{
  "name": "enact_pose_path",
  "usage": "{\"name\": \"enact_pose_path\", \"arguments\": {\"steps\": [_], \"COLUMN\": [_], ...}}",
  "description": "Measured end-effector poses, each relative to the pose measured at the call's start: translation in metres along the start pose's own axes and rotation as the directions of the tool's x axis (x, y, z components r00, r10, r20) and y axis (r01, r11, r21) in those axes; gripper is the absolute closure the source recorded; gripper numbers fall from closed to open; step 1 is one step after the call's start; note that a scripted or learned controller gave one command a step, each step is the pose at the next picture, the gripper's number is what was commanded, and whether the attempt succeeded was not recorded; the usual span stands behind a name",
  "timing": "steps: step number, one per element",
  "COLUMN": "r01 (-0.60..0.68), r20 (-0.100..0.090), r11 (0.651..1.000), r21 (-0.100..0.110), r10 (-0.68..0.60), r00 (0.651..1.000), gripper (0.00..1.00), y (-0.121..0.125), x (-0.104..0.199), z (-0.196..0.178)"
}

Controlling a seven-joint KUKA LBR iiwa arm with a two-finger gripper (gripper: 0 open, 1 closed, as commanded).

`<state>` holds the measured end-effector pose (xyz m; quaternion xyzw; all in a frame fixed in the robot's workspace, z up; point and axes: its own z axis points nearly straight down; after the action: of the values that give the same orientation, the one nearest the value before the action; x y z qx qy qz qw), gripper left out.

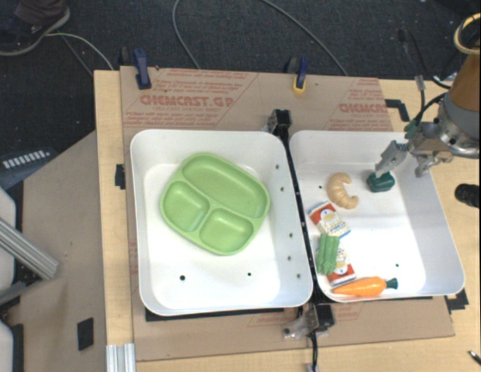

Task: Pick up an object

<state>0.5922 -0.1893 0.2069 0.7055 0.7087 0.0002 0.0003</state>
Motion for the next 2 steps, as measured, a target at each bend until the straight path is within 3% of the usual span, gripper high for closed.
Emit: {"name": "enact_pose_path", "arguments": {"steps": [1,2], "r01": [-0.004,-0.005], "r20": [-0.001,0.001], "r11": [1.0,1.0], "r21": [0.005,-0.003], "r10": [0.004,0.005], "r00": [1.0,1.0], "gripper": [0.0,0.0], "y": [0.0,0.001], "x": [0.001,0.001], "z": [0.063,0.101]}}
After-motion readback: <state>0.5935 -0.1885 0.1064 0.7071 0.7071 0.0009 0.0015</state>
